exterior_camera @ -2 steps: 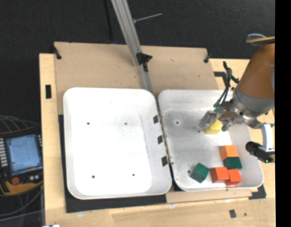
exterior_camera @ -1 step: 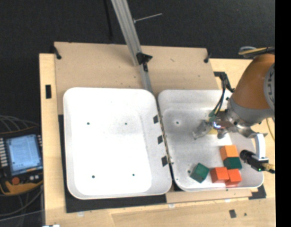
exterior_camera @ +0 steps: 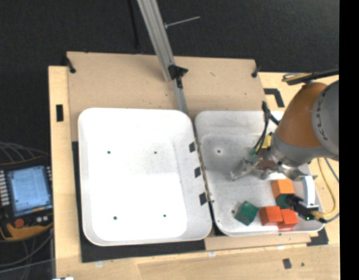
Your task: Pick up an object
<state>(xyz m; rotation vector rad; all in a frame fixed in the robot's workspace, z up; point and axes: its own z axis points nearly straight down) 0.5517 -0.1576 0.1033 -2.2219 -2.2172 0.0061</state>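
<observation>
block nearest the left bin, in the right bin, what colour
Green: the small green block shows best in the camera view.

Handheld pendant w/ lit screen [exterior_camera: 26,192] off bench's left edge, cables by it. Slanted metal post [exterior_camera: 157,31] rises behind the 2 white bins. Tan board [exterior_camera: 126,83] under bins.

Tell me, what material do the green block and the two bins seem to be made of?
Green block: probably foam or matte plastic; flat colour, no shine. Left bin and right bin: likely moulded white plastic, with rounded corners and smooth walls; the right bin looks scuffed grey.
</observation>
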